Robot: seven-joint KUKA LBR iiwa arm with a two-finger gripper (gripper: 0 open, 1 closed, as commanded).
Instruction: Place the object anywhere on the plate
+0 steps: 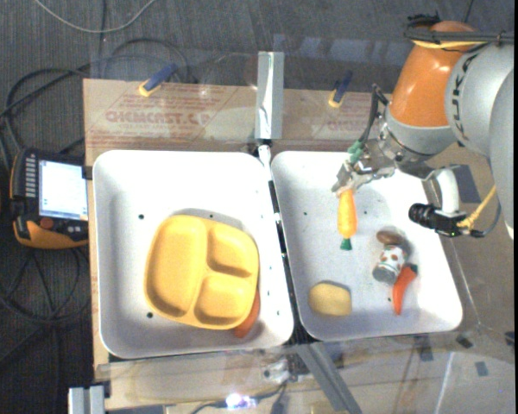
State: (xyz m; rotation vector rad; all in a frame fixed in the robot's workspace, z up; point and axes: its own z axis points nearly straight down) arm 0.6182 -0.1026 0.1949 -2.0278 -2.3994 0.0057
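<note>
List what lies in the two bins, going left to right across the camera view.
Yellow divided plate in the left bin → pale yellow lump in the right bin → yellow-orange carrot hanging under the gripper → orange carrot.

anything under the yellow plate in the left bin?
Yes. An orange-red object pokes out from under the lower right corner of the yellow plate, on the floor of the left bin. The plate covers most of it, so I can't identify it.
</note>
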